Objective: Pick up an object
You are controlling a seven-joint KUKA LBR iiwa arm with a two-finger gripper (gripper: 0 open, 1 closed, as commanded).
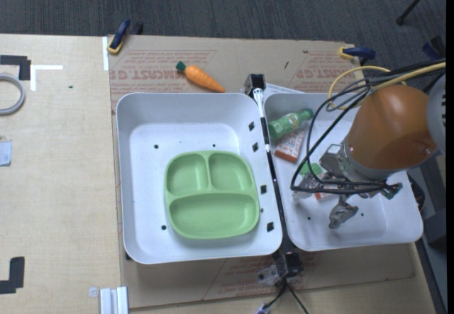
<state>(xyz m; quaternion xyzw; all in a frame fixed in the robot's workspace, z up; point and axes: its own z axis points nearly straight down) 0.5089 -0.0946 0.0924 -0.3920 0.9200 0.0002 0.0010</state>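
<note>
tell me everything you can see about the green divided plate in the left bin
The pale green divided plate looks like smooth matte plastic, a rounded rectangle with a raised rim. Ridges split it into three compartments: two smaller ones along the far side and one wide one along the near side. It lies flat and right side up on the floor of the left white bin, slightly right of centre, turned a little against the bin's walls. Nothing lies in it, and nothing else touches it.
</note>
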